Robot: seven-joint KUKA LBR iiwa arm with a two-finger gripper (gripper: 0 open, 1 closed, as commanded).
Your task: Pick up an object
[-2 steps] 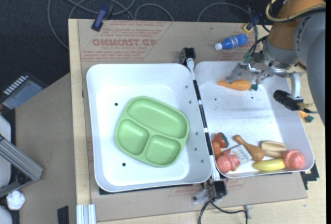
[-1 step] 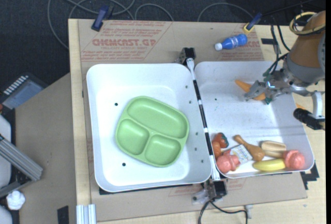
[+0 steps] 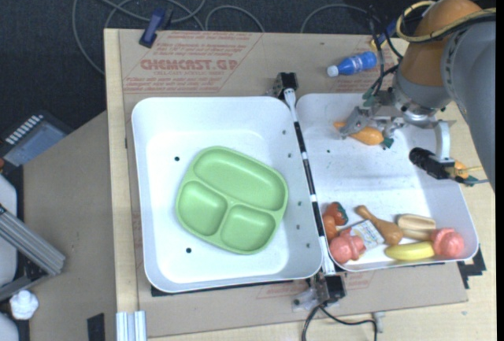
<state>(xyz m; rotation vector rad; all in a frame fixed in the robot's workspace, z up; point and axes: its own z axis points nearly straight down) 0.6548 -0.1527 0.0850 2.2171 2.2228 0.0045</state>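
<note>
Up at the right of the frame, over the far end of the right bin, the gripper has its fingers closed around a small orange object, which sits between the fingertips just above the bin floor (whether it touches the floor I cannot tell). A black piece of the tool juts out to the lower right of it, near the bin's right wall.

Behind the gripper the arm comes in from the right edge, its grey body angled down and leftward, the orange band bulging just above the wrist with cables looped around it.

Along the near end of the same bin lies a cluster of toy food: a yellow banana, a pink round piece, a hot dog bun, a brown drumstick, a pink lump with a white tag and a small red item.

Beyond the bin's far rim a blue bottle lies on its side on the brown board, which carries red lettering reading "CHEMCAST GP", with smaller lines beneath too fine to read.

The left bin holds a green divided tray, three compartments, lying flat near the middle. At the upper left, a blue clip rests at the board's far edge among grey cables on the dark carpet.
</note>
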